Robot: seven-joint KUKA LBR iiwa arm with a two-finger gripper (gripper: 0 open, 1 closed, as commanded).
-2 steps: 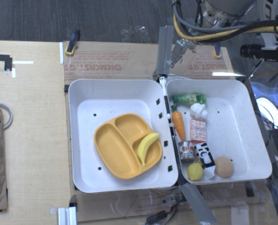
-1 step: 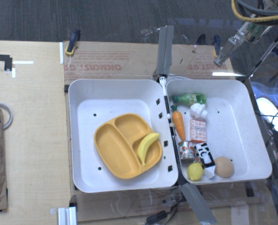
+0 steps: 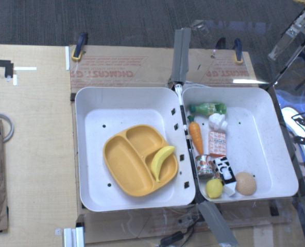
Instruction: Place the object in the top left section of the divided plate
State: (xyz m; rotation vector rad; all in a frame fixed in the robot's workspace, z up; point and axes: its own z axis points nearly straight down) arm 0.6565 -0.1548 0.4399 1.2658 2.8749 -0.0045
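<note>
Lemon (image 3: 214, 188) and egg (image 3: 246, 184) sit at the near edge of the right bin (image 3: 266, 138), beside a carrot (image 3: 195, 137) and green bottle (image 3: 208, 108). Across the divider, a banana (image 3: 161, 161) lies in the yellow divided plate's (image 3: 126, 169) lower right section — not its top left one.
</note>
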